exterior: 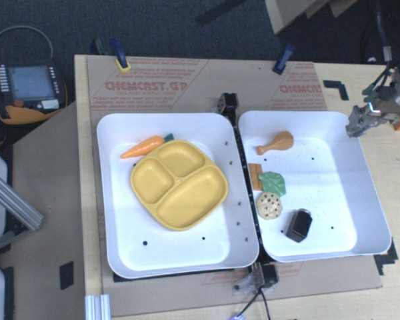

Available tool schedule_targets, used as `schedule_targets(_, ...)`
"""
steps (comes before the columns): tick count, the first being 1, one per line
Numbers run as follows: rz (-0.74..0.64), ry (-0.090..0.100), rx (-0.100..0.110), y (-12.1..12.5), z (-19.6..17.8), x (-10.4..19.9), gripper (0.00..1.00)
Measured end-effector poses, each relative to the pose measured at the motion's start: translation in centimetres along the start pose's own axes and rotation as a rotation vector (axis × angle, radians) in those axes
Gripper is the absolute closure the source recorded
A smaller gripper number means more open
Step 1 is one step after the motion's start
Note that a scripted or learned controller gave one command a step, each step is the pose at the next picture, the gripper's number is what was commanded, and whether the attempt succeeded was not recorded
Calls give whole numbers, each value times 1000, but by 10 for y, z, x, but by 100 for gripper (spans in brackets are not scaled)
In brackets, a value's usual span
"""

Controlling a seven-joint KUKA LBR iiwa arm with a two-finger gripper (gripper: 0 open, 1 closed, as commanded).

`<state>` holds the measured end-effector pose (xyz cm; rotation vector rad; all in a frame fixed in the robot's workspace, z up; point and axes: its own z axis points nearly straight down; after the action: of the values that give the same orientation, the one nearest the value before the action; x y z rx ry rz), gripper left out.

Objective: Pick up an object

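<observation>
From my seat, the right bin (367,179) has bare floor along its far-right half, while its things crowd the left wall: a drumstick (276,143), a cracker (255,175), a green leaf (273,182), a cookie (269,206) and a black block (299,225). The gripper (357,120) hangs over that bin's upper right rim (I cannot tell whether it is parted or closed), well apart from all of them. In the left bin (113,199), a yellow divided plate (179,185) fills the middle, a carrot (142,147) touching its upper edge.
</observation>
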<state>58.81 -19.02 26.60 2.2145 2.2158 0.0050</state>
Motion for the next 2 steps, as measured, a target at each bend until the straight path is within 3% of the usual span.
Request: schedule_targets(2,-5,6,10,1,5,118,100)
